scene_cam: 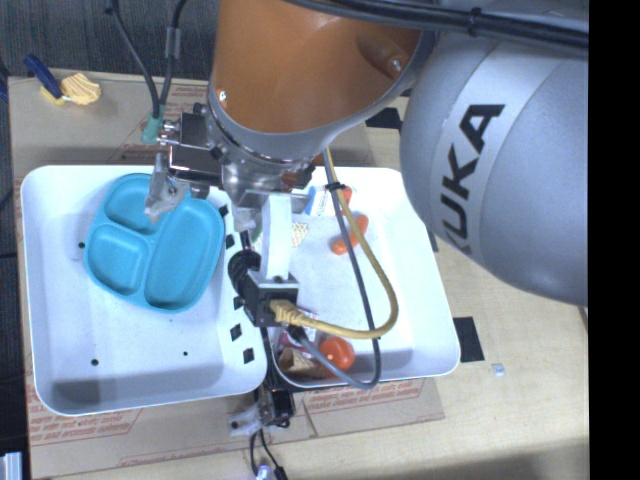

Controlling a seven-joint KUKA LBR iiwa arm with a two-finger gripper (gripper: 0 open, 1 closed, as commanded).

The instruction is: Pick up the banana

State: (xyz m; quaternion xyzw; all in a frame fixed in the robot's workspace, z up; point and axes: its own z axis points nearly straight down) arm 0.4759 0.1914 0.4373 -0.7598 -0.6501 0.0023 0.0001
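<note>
My gripper (205, 173) hangs low over the far part of the wall between the two bins, at the far right edge of a blue divided plate (155, 248) in the left bin (60, 368). The orange band and grey wrist loom close to the camera and cover the far side of the right bin (420, 318). In that bin lie a small orange-red piece (352, 230) and, at the near edge, an orange-red ball (338, 351) beside a brown item (300, 365).
A pale yellow object with a blue handle (78, 90) lies on the bench beyond the left bin's far left corner. The big grey arm link (500, 148) fills the right side above the bench.
</note>
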